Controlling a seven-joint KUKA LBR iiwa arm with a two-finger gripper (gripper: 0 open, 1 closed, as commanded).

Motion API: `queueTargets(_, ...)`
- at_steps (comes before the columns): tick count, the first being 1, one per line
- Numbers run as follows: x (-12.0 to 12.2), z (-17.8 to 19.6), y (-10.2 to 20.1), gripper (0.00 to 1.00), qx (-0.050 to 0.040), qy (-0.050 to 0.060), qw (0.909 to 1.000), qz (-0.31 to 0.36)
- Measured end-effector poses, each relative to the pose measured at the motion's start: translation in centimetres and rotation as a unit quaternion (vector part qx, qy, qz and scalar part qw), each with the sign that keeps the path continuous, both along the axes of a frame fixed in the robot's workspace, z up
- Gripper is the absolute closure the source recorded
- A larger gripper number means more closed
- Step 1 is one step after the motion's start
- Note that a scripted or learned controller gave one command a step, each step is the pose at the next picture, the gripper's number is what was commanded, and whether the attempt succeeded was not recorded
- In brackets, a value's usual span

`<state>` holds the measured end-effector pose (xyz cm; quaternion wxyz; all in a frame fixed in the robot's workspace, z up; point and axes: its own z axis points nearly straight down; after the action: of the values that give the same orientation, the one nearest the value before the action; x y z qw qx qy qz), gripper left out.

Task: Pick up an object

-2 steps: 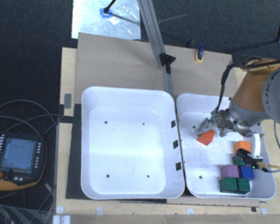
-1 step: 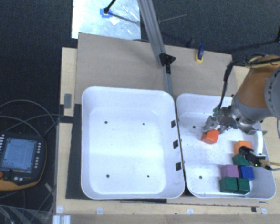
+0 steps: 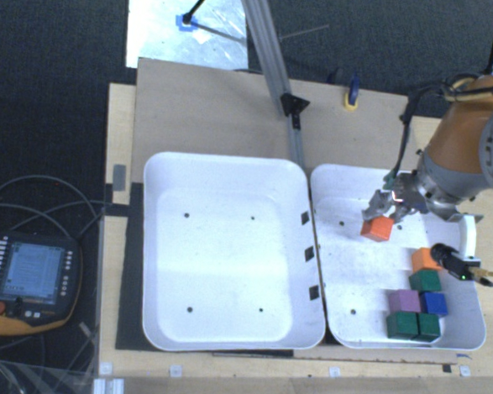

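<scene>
My gripper (image 3: 383, 212) hangs over the upper middle of the right bin (image 3: 339, 320), its grey fingers pointing down and left. An orange block (image 3: 378, 229) sits right under the fingertips, touching or just below them; I cannot tell whether it is held. Further blocks cluster at the bin's lower right: another orange one (image 3: 424, 258), a dark green one (image 3: 429, 280), a blue one (image 3: 434, 303), a purple one (image 3: 405, 301) and two green ones (image 3: 414, 326).
The left bin (image 3: 163, 312) stands beside the right one, sharing a rim with black clips (image 3: 310, 254). A slanted metal pole (image 3: 269, 50) crosses the back of the bench. A teach pendant (image 3: 26, 282) lies on the floor at left.
</scene>
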<state>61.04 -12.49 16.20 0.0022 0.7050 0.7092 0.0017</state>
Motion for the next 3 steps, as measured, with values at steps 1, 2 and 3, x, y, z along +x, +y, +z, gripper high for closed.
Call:
queueTargets(1, 0.6, 6.3, -0.5, 1.00, -0.0006, -0.001, 1.0000, 0.000)
queueTargets(2, 0.7, 11.8, -0.5, 1.00, -0.0005, -0.001, 1.0000, 0.000)
queueTargets(3, 1.7, 11.9, 4.3, 1.00, 0.0008, 0.001, 1.0000, 0.002)
